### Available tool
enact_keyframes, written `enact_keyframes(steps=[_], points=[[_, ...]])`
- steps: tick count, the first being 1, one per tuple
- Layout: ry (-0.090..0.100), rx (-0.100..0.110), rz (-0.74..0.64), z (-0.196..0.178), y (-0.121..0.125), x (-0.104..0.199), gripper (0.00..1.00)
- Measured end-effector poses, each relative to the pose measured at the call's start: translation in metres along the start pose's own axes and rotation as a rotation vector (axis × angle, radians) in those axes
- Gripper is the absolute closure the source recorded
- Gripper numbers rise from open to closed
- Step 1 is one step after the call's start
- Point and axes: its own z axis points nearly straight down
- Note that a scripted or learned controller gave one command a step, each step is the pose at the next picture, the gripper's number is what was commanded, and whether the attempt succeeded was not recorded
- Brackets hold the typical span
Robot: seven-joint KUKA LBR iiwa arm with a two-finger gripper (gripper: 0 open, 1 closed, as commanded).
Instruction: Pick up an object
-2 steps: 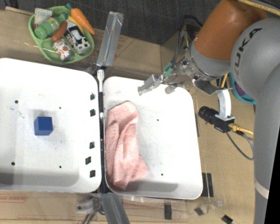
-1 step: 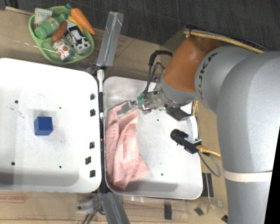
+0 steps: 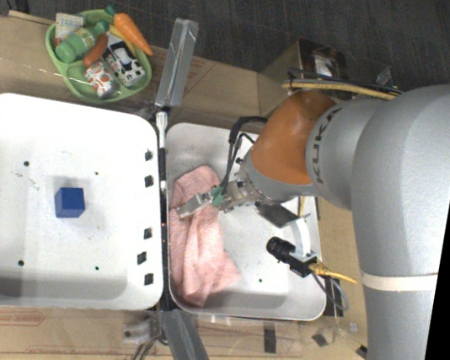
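Camera view: my gripper (image 3: 196, 204) sits low in the right bin (image 3: 272, 307), over the upper part of the pink cloth (image 3: 200, 252), which trails away below my jaws; whether they are open or closed, I cannot tell. The cloth looks light, limp and bunched; a raised fold just under my jaws seems the best hold.

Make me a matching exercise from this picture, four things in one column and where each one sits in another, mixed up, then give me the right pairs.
Things:
1. blue cube
2. pink cloth
3. green bowl
4. gripper

Places:
A. on the bench beyond the left bin
B. in the right bin
C. over the pink cloth's upper part
D. in the left bin

Pairs: 1-D, 2-B, 3-A, 4-C
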Motion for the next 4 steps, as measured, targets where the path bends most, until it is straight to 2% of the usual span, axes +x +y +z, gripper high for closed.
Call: enact_keyframes(steps=[1,2,3,4], points=[[0.002,0.005,-0.003,-0.006,0.000,-0.001,1.00],[-0.002,0.000,0.086,-0.100,0.088,0.022,1.00],[-0.001,0.002,0.202,-0.156,0.071,-0.016,1.00],[-0.001,0.002,0.202,-0.156,0.071,-0.016,0.00]])
